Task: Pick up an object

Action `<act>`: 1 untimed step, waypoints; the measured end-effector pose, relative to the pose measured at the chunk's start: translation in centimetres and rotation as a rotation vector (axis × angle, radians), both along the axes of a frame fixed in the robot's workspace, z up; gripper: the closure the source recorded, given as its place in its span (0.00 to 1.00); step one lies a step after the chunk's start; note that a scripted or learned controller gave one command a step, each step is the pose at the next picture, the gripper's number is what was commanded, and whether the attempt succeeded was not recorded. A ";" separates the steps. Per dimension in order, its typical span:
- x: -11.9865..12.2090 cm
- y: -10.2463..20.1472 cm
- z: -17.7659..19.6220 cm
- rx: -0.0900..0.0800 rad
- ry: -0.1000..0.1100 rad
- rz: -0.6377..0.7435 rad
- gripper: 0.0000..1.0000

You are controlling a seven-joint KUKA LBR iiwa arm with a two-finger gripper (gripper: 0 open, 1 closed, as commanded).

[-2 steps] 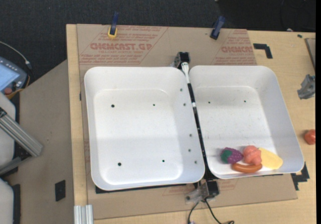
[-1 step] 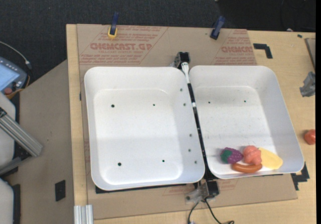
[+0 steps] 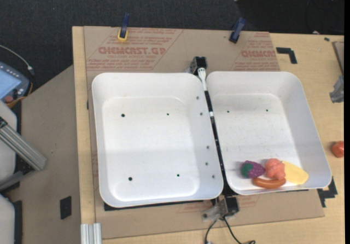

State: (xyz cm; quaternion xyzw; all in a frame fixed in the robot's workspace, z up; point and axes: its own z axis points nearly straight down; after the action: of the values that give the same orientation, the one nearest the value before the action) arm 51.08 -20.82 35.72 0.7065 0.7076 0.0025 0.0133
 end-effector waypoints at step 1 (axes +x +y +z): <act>0.1 0.0 1.0 -0.002 -0.004 0.001 1.00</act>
State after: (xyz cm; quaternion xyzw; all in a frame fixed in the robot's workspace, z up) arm 51.15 -20.84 36.77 0.7062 0.7078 0.0029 0.0155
